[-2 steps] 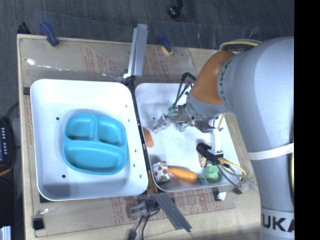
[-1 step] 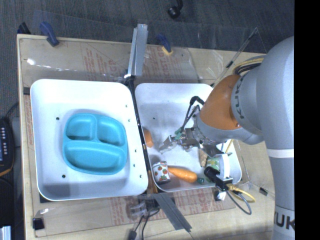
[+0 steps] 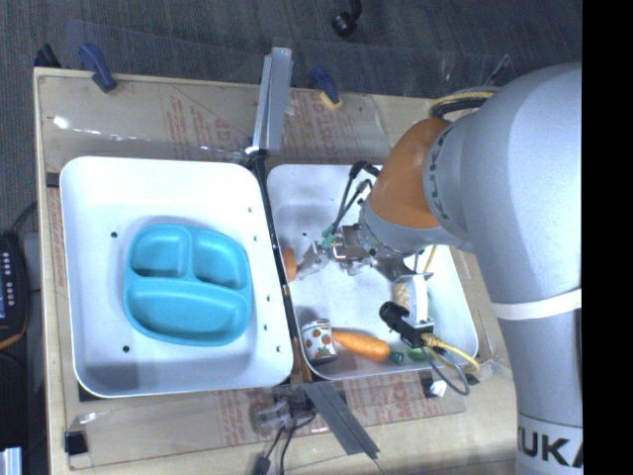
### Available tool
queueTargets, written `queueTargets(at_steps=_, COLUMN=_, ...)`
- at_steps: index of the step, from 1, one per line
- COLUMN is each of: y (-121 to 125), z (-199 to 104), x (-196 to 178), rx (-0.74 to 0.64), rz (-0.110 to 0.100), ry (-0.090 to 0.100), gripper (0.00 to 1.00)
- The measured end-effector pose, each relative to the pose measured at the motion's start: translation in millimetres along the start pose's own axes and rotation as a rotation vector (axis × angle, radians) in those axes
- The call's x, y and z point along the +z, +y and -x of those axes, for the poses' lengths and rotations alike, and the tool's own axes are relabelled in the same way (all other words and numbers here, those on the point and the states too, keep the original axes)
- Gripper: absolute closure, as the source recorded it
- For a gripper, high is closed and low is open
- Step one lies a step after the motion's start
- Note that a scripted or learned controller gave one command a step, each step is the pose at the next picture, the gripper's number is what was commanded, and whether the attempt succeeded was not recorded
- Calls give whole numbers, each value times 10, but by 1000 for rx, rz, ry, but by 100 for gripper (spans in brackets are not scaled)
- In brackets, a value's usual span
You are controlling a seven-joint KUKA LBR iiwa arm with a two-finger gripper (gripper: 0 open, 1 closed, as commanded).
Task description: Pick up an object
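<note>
Seen from above, a desk (image 3: pixel 415 419) carries two white bins. The left bin (image 3: pixel 89 265) holds a blue divided plate (image 3: pixel 188 283). The grey arm (image 3: pixel 514 186) reaches into the right bin (image 3: pixel 297 196), its gripper (image 3: pixel 331 250) low near the dividing wall; whether it grips anything cannot be told. A carrot (image 3: pixel 361 344) lies along the bin's near edge, beside a small patterned cup (image 3: pixel 316 337).

Both bins (image 3: pixel 79 265) under me look like glossy white plastic. The blue tray (image 3: pixel 186 285) is smooth plastic too, and the counter (image 3: pixel 198 419) is bare matt wood.
</note>
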State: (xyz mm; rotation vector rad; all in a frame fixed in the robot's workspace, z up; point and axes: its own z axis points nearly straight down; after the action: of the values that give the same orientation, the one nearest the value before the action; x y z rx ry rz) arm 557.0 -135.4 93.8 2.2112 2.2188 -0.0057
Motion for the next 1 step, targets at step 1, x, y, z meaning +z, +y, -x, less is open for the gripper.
queueTargets(at_steps=1, y=373, z=-38, x=-9, rx=7, rz=1, ry=-4, gripper=0)
